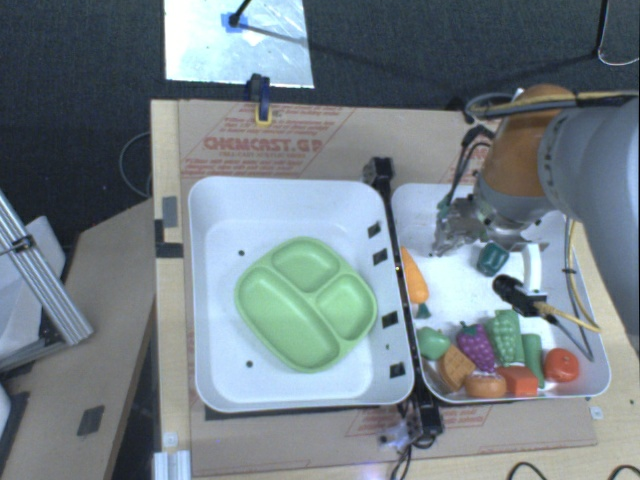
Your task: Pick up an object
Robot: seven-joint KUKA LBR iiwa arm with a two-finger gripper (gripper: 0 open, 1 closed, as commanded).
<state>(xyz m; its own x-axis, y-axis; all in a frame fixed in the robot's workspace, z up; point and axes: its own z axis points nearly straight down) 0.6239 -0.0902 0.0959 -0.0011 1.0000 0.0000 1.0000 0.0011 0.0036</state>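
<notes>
The end effector (447, 236) hangs low over the shallow white right-hand bin (455, 293), above and to the right of the orange plastic carrot (414, 279) that lies against that bin's left wall. I cannot tell how far open it is, and no object can be seen in its grasp. It appears to be over bare bin floor, so the pick is judged not yet made.

2 candidates lie close by. The carrot is nearest, below and to the left of the end effector. A small teal plastic cup-like toy (491, 259) sits further right of the carrot, just past the end effector. Below the carrot, a crowded row of toy foods runs along the near wall: a green plastic pepper (432, 343), purple plastic grapes (477, 345) and, far right of the carrot, a red plastic tomato (562, 365).

To do this step well, choose 1 isolated piece instead of the packed row, where neighbours would likely block a clean closure. The carrot looks slim and tapered, so a grasp across its thicker upper part seems safest, though the wall beside it leaves little room. The teal toy stands freer. Centre over the chosen piece before descending, then close fully before lifting.
</notes>
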